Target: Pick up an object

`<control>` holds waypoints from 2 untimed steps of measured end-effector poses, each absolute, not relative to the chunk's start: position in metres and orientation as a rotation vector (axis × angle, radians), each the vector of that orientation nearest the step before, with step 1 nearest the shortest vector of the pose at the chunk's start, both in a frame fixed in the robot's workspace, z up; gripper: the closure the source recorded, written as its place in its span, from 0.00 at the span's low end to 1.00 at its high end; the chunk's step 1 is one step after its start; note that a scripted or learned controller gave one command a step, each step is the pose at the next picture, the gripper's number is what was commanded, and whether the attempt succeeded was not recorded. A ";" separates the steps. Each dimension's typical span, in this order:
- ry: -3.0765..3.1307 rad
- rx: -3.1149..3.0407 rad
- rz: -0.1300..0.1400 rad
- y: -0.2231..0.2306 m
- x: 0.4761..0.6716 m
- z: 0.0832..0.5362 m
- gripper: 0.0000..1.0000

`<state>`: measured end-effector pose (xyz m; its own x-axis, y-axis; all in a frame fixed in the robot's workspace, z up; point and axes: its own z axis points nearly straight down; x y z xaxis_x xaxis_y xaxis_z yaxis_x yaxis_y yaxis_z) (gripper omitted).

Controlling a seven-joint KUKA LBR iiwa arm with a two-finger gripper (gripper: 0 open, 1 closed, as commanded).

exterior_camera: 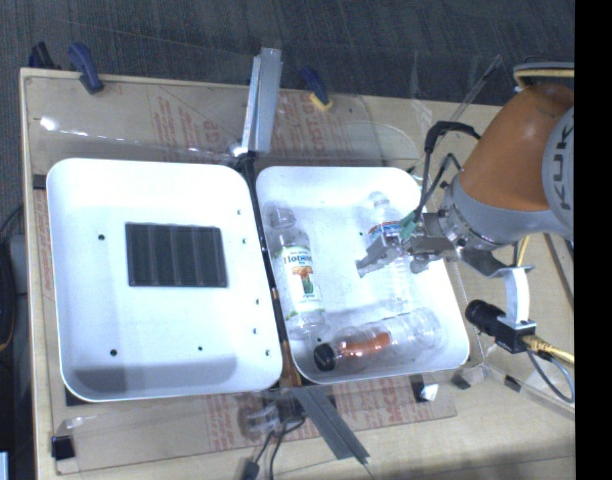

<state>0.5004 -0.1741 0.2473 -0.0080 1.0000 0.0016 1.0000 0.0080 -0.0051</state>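
Note:
Three clear plastic bottles lie in the right white bin (pixel 331 184). One with a white and orange label (pixel 298 271) lies along the bin's left wall. Another with a blue label (pixel 382 224) lies toward the back right. A third with a dark cap and copper-coloured contents (pixel 374 343) lies along the front wall. My gripper (pixel 388 252) reaches in from the right and hovers over the lower part of the blue-label bottle. It hides part of that bottle, and I cannot see whether it touches it.
The left white bin (pixel 86 193) has a dark ribbed panel (pixel 176 255) in its floor. A metal bar (pixel 261 98) rises behind the gap between the bins. Blue clamps (pixel 86 68) sit on the bench's back edge. Cables (pixel 516 338) hang at the right.

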 end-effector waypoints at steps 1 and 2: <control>-2.207 -2.232 0.005 -0.210 0.532 0.215 0.00; -2.210 -2.227 0.006 -0.210 0.533 0.225 1.00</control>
